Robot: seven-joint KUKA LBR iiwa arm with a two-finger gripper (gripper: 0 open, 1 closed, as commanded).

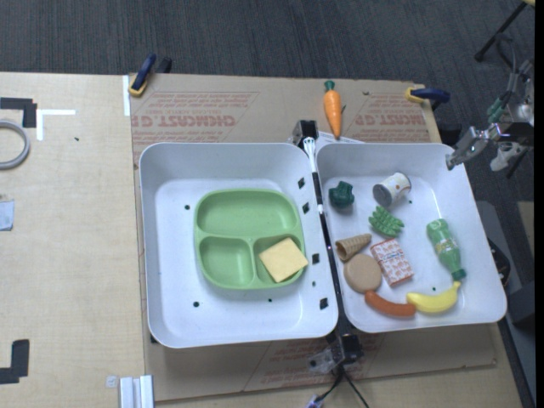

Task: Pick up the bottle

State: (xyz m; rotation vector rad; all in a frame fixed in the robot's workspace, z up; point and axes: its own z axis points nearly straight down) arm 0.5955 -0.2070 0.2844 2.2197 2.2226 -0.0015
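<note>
Hovering Off the Far Corner, Bottle Untouched in the Right Bin

The gripper (466, 150) sat up at the right side of the view, just outside the far right corner of the right bin (422, 174). It hung over the bench edge, not over the bin floor. It was small and cluttered at that spot, so I could not tell whether it was spread or closed, and nothing showed in its grasp.

The bottle (444, 245) was green and lay on its side on the floor of the right bin, close along the right wall, with its cap end pointing toward the near right corner. That put it well apart from the gripper, nearer the camera and a little further into the bin.

And it was tight around it! The banana (435, 298) curled just below the cap end, almost touching, with the orange sausage (389, 304) beside it along the near wall. The red and white box (392, 261) lay to the bottle's left, with a bare strip of floor between them. A leafy green piece (387, 222) and a grey cup (391, 188) lay further up and left, leaving open floor above the bottle's base toward the far right corner.

The left bin (166, 228) held a green tray (251, 240) with a yellow block (282, 259) in one compartment. A carrot (331, 109) lay on the cardboard beyond the bins.
</note>
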